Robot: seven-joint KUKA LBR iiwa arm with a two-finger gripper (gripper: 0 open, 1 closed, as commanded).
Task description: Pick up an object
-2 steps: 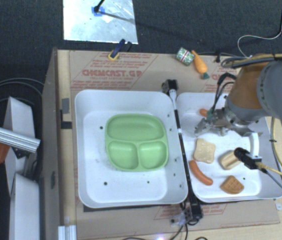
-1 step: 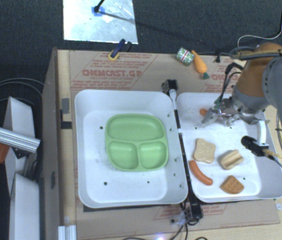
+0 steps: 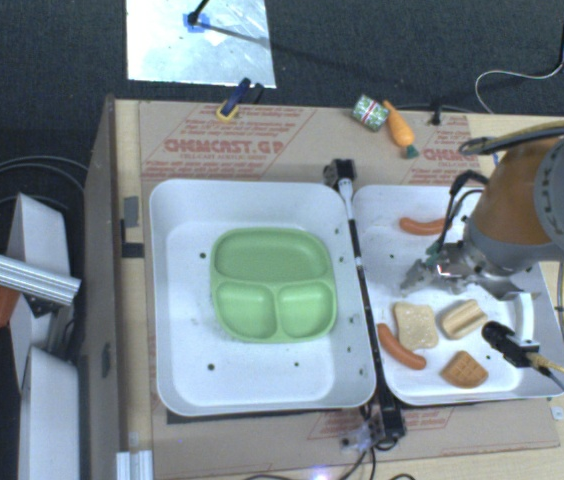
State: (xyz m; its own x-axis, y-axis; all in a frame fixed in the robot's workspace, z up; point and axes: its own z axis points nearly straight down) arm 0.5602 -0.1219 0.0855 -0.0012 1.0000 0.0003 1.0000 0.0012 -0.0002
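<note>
My gripper (image 3: 430, 272) hangs low over the middle of the right bin (image 3: 382, 208), on the grey arm with the orange band that reaches in from the right. Just below it lie a slice of toast (image 3: 415, 325) and a pale bread roll (image 3: 462, 318). A red sausage (image 3: 402, 347) rests at the bin's front left, and a brown waffle-like biscuit (image 3: 464, 370) at the front. Another sausage (image 3: 422, 225) lies toward the back of the bin, above the gripper. I see nothing held in the gripper.
The left bin (image 3: 182, 268) holds a green divided plate (image 3: 273, 283). Behind the bins, on the cardboard, lie a toy carrot (image 3: 399, 128), a small green can (image 3: 370, 111) and a blue and yellow clip (image 3: 234, 100). A black divider (image 3: 355, 258) separates the bins.
</note>
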